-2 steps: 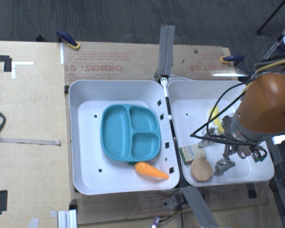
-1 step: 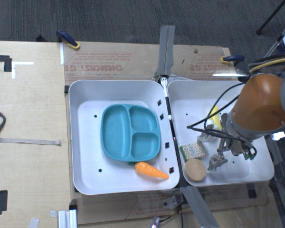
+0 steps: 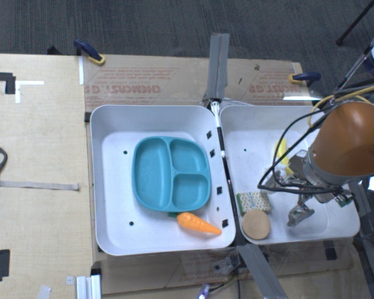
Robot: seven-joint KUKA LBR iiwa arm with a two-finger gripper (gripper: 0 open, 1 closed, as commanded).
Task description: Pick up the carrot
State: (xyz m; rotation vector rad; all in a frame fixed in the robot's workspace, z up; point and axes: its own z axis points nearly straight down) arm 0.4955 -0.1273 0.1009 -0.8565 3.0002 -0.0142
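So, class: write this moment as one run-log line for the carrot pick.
tool: over right white bin | orange carrot: left white bin, beside teal divided plate, untouched | pick: not yet done

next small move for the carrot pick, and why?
Probably translate the gripper toward the left bin. It hangs over the right bin, beside the round tan piece, while the carrot lies in the left bin just below the teal divided plate, across the wall between the bins.
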